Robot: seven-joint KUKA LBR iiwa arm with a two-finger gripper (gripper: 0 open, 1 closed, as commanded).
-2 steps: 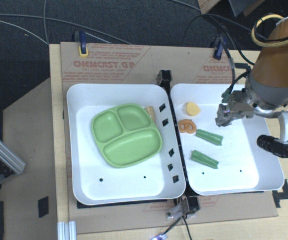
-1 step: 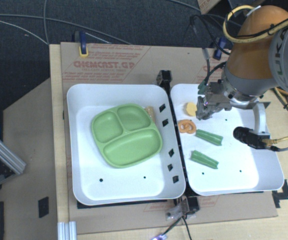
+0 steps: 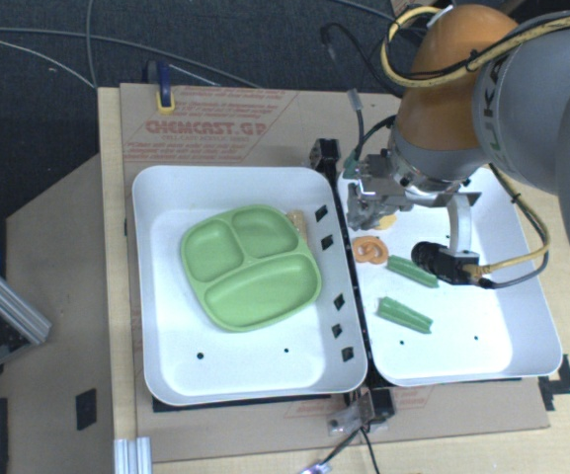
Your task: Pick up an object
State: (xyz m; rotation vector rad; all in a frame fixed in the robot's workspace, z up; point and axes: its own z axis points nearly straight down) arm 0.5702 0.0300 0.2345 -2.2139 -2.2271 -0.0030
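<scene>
In the right bin (image 3: 522,294) lie a small orange ring-shaped piece (image 3: 368,251), a green stick (image 3: 412,271) and a second green stick (image 3: 404,314). My gripper (image 3: 367,213) hangs over the right bin's near-left part, just above the orange ring and close to the wall between the bins. A pale yellow bit (image 3: 384,221) shows right beside the gripper's tip. The wrist and the orange band (image 3: 452,57) cover the back of the right bin.
The left bin (image 3: 166,294) holds a green divided plate (image 3: 252,265) with a small tan piece (image 3: 296,222) at its right rim. A black connector with a yellow cable (image 3: 447,262) hangs off the arm over the right bin. Black clips line the divider (image 3: 339,294).
</scene>
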